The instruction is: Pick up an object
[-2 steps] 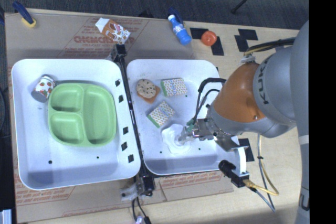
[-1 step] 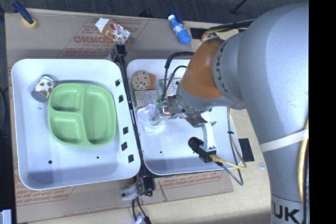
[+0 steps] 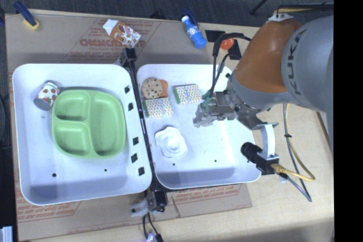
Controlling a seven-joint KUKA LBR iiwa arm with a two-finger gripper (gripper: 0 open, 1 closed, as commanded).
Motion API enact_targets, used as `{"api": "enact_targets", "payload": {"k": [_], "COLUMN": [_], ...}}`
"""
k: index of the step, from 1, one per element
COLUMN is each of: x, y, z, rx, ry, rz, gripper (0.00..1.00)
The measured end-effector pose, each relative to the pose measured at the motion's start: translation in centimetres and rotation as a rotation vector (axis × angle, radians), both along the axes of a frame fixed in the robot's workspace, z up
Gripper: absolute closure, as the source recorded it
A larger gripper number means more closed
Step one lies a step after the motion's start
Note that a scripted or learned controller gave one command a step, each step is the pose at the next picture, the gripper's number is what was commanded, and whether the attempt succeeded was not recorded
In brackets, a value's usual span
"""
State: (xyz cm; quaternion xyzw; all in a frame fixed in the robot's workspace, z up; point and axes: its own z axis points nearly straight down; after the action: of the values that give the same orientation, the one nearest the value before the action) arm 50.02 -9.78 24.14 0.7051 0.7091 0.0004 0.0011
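In the right bin lie a round brown cookie-like piece, two patterned green-and-white blocks, and a white crumpled object. My gripper hangs over the bin's middle right, just right of the upper patterned block and above-right of the white object. Nothing shows held beneath it. The grey arm with its orange band covers the bin's right side.
The left bin holds a green divided plate and a small red-and-white wrapped item. A blue bottle, a snack packet and a blue clamp lie on the cardboard behind the bins. Cables trail at the right.
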Motion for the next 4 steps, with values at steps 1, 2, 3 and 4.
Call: {"api": "enact_targets", "payload": {"k": [1,2,3,4], "x": [-1.9,3.9,-2.1,-2.1], "y": [-4.2,-6.2,0.0,-0.1], "z": [-2.9,-1.4,0.9,0.8], "rx": [0.0,0.001,0.002,0.001], "ry": [0.004,0.002,0.004,0.004], "rz": [0.0,0.0,0.001,0.0], "gripper": [1.0,1.0,1.0,0.0]}}
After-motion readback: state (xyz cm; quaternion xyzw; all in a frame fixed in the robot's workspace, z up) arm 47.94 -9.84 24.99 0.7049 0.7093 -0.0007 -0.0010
